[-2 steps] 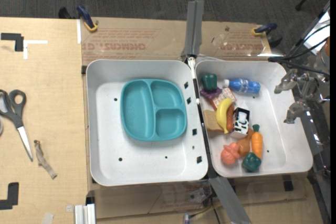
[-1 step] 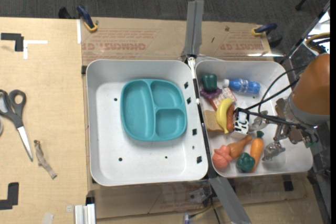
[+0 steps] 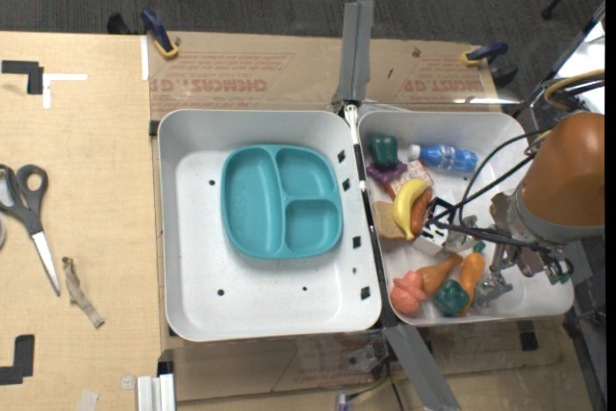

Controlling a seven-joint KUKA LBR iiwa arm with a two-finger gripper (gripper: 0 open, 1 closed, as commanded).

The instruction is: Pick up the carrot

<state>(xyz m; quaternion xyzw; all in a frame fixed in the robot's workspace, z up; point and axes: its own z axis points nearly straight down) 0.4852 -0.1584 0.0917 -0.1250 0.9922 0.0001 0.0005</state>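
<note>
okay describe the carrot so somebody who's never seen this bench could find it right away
Look in the right-hand white bin, at its near end beside the arm's tool. The carrot is the small slim orange piece standing lengthwise there, just right of a stubbier orange cone. A dark green toy sits at its near tip; the banana farther back is yellow and curved.

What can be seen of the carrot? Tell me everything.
The carrot is a small orange toy, plastic by its look, tapering from a narrow top end to a wider base with a dark green leafy cap at the bottom. It lies in the right bin, near the front wall, pointing roughly away from the camera. Its left side lies against an orange cone-shaped toy. The claw sits just to its right, very close; whether they touch is unclear.
</note>
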